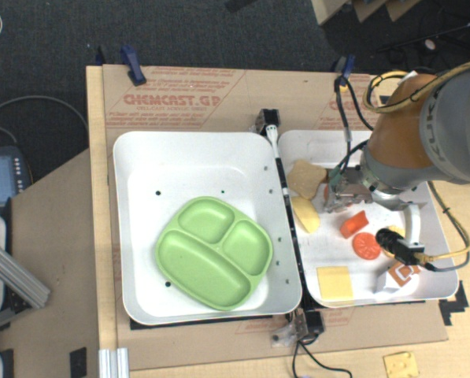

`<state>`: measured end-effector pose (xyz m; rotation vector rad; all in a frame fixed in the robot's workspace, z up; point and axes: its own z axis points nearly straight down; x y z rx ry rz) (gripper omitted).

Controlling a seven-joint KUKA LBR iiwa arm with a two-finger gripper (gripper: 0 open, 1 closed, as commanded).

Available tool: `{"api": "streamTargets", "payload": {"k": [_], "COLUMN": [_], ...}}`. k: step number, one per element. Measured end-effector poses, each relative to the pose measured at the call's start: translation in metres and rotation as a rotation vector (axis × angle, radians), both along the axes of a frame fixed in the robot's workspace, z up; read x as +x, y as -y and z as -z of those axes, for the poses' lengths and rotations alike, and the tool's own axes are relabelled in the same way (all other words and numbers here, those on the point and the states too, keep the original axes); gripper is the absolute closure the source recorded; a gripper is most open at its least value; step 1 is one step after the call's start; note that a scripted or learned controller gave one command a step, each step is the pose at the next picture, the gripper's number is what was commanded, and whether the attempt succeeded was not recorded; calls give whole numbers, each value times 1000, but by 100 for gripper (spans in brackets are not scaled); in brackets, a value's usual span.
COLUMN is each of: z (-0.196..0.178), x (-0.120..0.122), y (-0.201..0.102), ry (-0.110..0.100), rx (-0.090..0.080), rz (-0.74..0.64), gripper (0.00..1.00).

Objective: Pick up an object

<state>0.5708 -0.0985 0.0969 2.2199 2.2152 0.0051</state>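
Claw over the right bin.
The claw point(338, 198), grip state unclear, hangs in the right bin point(321, 144) just beside a pale yellow banana-like piece point(305, 214), left of an orange piece point(354, 224).

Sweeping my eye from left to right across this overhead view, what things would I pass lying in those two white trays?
Green divided plate in the left bin → pale yellow wedge → yellow square block → orange piece → red round piece, all four in the right bin.
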Motion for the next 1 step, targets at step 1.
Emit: {"api": "streamTargets", "payload": {"k": [1], "z": [1], "x": [0], "y": [0], "ry": [-1], "rx": [0], "rz": [0], "gripper": [0]}}
